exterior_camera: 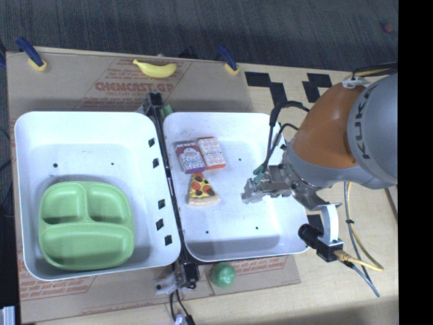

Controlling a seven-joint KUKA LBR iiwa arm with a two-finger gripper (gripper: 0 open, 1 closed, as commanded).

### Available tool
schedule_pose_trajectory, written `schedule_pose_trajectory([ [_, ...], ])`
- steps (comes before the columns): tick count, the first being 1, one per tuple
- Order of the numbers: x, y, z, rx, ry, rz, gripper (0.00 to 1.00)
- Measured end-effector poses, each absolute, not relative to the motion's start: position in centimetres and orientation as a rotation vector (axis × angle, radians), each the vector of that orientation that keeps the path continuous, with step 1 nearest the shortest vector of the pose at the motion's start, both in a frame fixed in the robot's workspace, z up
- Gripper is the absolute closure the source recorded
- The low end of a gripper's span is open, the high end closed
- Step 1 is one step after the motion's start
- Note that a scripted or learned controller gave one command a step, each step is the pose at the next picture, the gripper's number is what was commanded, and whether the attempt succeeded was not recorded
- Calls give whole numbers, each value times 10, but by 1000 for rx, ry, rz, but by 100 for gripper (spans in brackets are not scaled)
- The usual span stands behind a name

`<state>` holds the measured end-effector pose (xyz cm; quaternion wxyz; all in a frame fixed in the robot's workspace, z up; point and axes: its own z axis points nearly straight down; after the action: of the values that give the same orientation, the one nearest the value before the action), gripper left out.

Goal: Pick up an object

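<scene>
The two-finger metal gripper (252, 189) hung over the right-hand shallow white plastic bin (230, 246), right of the frame's centre; its fingers were small and blurred against the white floor, and whether they stood apart or together could not be made out; nothing was seen between them. Behind it the grey arm with its orange band (331, 137) ran out of the right side of the frame, cut off there, and it hid that bin's right wall; black cables looped above the wrist.

To the left of the gripper, apart from it, lay a small toy pizza slice with red and yellow topping (201, 189); just above that lay a flat reddish printed carton (200, 154); both sat in the left half of the right bin.

The left-hand white bin (81, 131) held a pale green divided plastic tray (86, 223) at its lower left. On the cardboard sheet (128, 87) beyond the bins lay a yellow toy banana (155, 68) at the upper middle, with blue clamps (32, 53) at the corners; a green ball (222, 274) sat below the right bin, at the bottom of the frame.
</scene>
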<state>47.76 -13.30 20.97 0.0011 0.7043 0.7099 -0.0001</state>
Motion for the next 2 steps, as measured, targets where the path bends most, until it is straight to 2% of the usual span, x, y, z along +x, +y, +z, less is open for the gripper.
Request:
schedule_pose_trajectory([
  [1,477,-187,220,2217,2226,-1,100],
  [2,477,-138,183,2213,2232,-2,100],
])
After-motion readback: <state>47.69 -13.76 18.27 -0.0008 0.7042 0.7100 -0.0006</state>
